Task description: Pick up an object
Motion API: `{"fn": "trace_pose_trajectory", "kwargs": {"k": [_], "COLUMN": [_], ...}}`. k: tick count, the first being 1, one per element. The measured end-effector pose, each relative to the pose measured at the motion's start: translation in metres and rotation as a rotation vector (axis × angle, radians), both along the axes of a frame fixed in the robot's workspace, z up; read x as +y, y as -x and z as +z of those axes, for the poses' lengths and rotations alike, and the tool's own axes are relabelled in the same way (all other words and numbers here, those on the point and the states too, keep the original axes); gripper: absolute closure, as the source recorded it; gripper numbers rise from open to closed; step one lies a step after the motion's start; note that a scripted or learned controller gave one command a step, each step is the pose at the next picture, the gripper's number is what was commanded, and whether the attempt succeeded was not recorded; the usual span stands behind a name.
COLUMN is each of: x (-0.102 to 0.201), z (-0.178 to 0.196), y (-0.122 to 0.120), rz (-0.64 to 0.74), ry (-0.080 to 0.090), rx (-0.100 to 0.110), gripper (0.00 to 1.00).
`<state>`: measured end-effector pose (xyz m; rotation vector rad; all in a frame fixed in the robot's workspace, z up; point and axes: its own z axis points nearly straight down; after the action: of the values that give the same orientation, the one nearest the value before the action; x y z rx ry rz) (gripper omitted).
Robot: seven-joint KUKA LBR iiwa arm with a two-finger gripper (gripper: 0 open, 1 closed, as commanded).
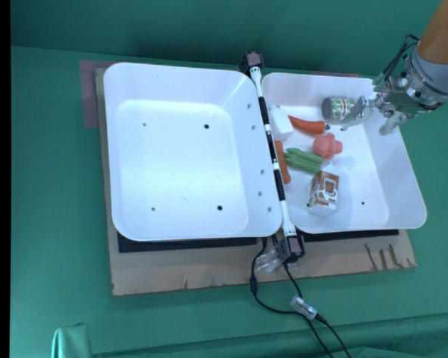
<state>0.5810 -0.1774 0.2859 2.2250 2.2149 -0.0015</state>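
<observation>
Green cloth is covering the bench (pixel 52 200), and a cardboard sheet (pixel 209 271) is lying under two white bins. Leftmost, the left bin (pixel 134 88) is sitting beside the right bin (pixel 403 200), their inner rims touching along a black-and-white strip (pixel 272 170). Cables (pixel 299 304) are trailing from its near end. Inside the right bin, a white block (pixel 281 123) and a carrot (pixel 283 162) are lying near the strip; a second carrot (pixel 308 125), a green pod (pixel 305 159), a small carton (pixel 324 193) and a pink toy (pixel 328 146) are clustering near the middle. A can (pixel 336 108) is lying on its side at the far edge. Rightmost, the gripper (pixel 372 116) is hovering just right of the can, fingers spread apart, pinching nothing.
</observation>
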Motion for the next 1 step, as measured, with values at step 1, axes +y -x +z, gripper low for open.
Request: {"fn": "trace_pose_trajectory", "kwargs": {"k": [1], "x": [0.0504], "z": [-0.0894], "y": [-0.0689], "rz": [0.001], "ry": [0.000], "rx": [-0.009], "gripper": [0.00]}}
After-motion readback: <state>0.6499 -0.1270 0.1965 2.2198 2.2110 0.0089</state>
